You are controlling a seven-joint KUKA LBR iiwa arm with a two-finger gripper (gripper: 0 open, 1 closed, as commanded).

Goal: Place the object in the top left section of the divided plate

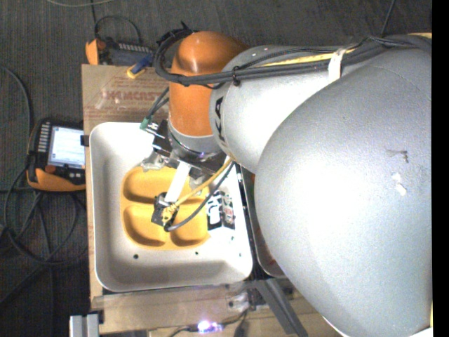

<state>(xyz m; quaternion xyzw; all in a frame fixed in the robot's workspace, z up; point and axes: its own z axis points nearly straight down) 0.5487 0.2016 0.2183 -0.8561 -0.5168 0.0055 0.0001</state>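
A yellow divided plate [137, 188] lies in the left white bin [105, 209], with one large section at the top and two smaller ones below. The arm's orange band [196, 83] and grey wrist hang over the plate's upper right part. My gripper [219, 210] shows as a dark-and-white tip at the plate's right edge, low over the bin floor. I cannot make out any separate object in or beside it. The plate's visible sections look bare.
The arm's big grey body covers the right bin, of which only a sliver [257, 258] shows. Brown cardboard [112, 93] lies beyond the left bin's far wall. A handheld pendant [59, 153] sits on the floor to the left.
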